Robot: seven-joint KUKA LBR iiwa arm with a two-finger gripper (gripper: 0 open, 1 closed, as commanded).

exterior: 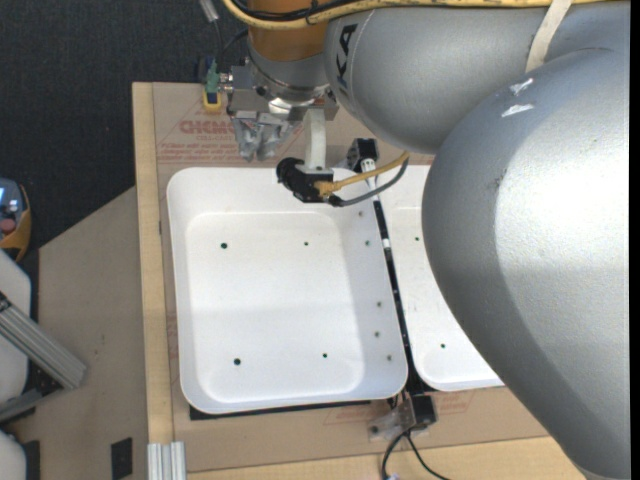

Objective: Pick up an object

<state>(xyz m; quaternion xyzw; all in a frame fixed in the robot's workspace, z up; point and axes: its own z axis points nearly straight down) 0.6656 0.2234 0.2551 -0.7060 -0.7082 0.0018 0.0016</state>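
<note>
My gripper (259, 144) hangs at the far side of the bench, just beyond the back rim of the left bin (185, 268), over the brown board. Its fingers look shut, close together, with nothing between them. The orange band and grey wrist sit directly above it. The left bin's white floor shows a few small dark dots. The arm's bulk hides most of the right bin (450, 363), and I see no loose object in the part that shows.
A black plug with a tan cable (303, 182) droops from the wrist onto the left bin's back rim. A black strip (390, 268) runs between the two bins. The brown board (160, 298) frames the bins, with metal fixtures (40, 353) at the left.
</note>
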